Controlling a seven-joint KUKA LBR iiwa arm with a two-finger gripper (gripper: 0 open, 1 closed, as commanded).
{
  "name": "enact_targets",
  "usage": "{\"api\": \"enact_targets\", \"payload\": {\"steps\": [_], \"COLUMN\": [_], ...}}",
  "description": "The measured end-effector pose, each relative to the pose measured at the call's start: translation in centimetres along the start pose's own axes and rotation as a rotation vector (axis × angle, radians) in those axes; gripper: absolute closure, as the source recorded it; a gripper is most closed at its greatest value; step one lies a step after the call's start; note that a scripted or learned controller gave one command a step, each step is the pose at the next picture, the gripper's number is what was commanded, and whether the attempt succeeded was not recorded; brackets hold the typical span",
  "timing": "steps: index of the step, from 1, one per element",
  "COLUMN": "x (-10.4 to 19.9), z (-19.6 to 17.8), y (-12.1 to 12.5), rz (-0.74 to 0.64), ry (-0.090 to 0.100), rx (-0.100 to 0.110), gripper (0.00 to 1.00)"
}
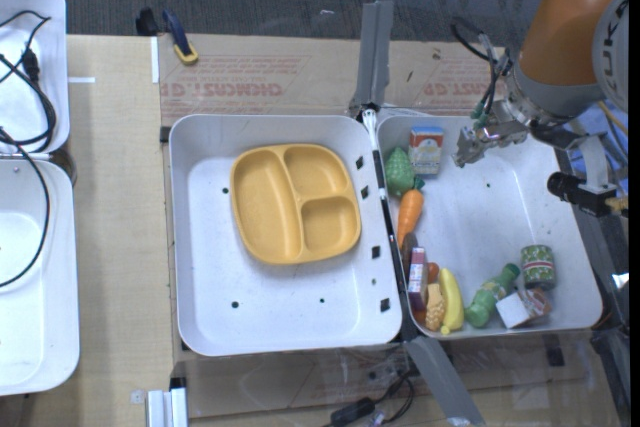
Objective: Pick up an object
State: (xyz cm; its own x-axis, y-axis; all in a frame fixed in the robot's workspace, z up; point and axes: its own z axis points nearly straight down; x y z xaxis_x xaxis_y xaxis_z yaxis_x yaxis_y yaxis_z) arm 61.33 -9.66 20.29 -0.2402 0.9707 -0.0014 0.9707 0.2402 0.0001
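The worktop (pixel 110 215) is being occupied by two white bins: the left bin (pixel 200 315) is holding a yellow divided plate (pixel 295 203), while the right bin (pixel 520 215) is carrying a carrot (pixel 410 212), a banana (pixel 451 299), a green bottle (pixel 490 295) and a small carton (pixel 427 148). The end effector (pixel 478 143) is being held over the right bin's far end, just beside the carton; whether it is open or closed cannot be told.
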Motion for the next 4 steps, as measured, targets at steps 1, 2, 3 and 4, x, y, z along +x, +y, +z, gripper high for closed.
{"api": "enact_targets", "payload": {"steps": [1,2,3,4], "x": [-1.9,-0.9,-4.7,-8.5], "z": [6.4,-2.5,-9.0,-16.2], "y": [4.2,3.8,3.6,2.7], "rz": [-0.005,-0.198,-0.173,-0.189], "ry": [0.0,-0.001,-0.001,-0.001], "rx": [0.001,-0.001,-0.001,-0.001], "gripper": [0.0,0.0,0.0,0.0]}}
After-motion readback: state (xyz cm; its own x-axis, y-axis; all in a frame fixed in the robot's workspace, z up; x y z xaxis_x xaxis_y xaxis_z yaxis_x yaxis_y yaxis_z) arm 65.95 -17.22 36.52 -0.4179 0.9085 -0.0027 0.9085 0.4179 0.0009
